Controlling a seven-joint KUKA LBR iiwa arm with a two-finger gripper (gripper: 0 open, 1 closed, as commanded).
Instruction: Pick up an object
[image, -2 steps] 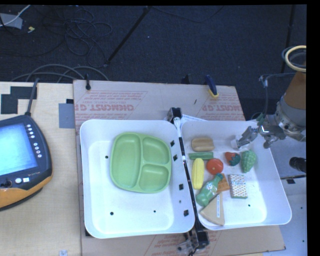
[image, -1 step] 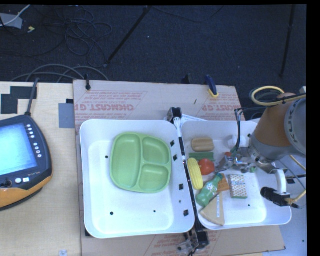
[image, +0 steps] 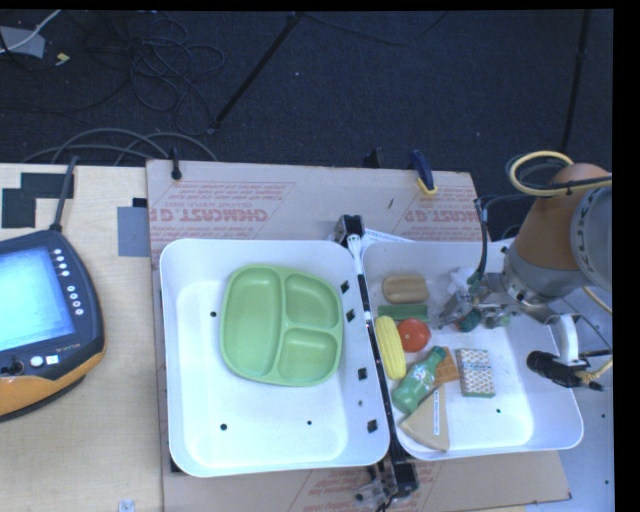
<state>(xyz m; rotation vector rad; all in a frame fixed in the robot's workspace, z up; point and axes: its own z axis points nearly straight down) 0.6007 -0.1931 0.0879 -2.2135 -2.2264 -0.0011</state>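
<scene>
- Reaching in from the right, the gripper (image: 468, 308) hangs low over the right bin (image: 560, 425); I cannot tell whether it grasps anything.
- Crowded just left of it lie the likely targets: a red tomato (image: 414, 335), yellow corn (image: 389, 346), a tan bread roll (image: 405, 289) and a green bottle (image: 417, 379).
- Well apart, the left bin (image: 200, 420) holds a green divided plate (image: 281, 325), out of the picking zone.

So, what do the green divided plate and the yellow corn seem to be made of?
The green plate: probably moulded plastic, with an even matte colour and soft rounded dividers. The yellow corn: likely a plastic or rubber toy with a uniform bright colour; the texture is too small to judge.
</scene>
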